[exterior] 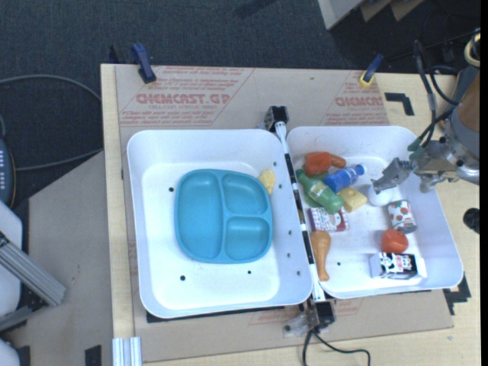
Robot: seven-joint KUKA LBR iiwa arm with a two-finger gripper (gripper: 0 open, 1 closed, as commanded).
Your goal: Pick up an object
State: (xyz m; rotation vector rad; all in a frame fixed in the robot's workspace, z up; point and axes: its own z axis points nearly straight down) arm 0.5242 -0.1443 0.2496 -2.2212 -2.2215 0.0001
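Note:
The right bin holds several small items: an orange toy, a blue bottle, a green bottle, a yellow piece, a small white object, a red-and-white packet, a small can, a red tomato, a black-and-white carton and a tan drumstick. My gripper reaches in from the right and hovers over the bin's upper right part, just above the white object and right of the blue bottle. I see nothing gripped in it.
The left bin holds a blue divided plate and a small yellow item by the divider. Clamps hold the cardboard-covered bench at the back. Cables hang at the far right beside the arm.

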